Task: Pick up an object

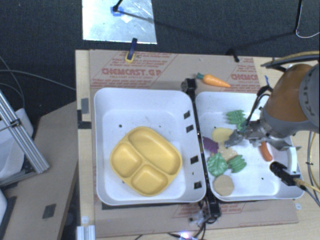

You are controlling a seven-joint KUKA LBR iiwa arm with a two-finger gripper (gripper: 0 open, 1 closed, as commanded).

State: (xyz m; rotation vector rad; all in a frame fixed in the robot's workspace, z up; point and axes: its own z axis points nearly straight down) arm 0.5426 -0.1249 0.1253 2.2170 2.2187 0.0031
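Camera view: gripper (233, 141) low in right bin (250, 186), tip among toy food, beside yellow piece (221, 134) and purple piece (210, 145). Jaw state: cannot tell, too small and dark. Nothing visibly held; pick looks not yet done, grasp and lift left. Yellow divided plate (145, 159) sits in left bin (107, 134). Board (150, 66) under bins reads "CHEMCAST GP". Carrot (214, 80) lies outside on board.

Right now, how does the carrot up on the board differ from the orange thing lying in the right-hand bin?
The carrot lies outside both bins, on the cardboard above them; the orange piece lies inside the right bin, beside the gripper. The carrot has a green top and lies nearly level in the picture; the orange piece shows no green and lies steeply slanted. The carrot looks longer. Both are orange and elongated.
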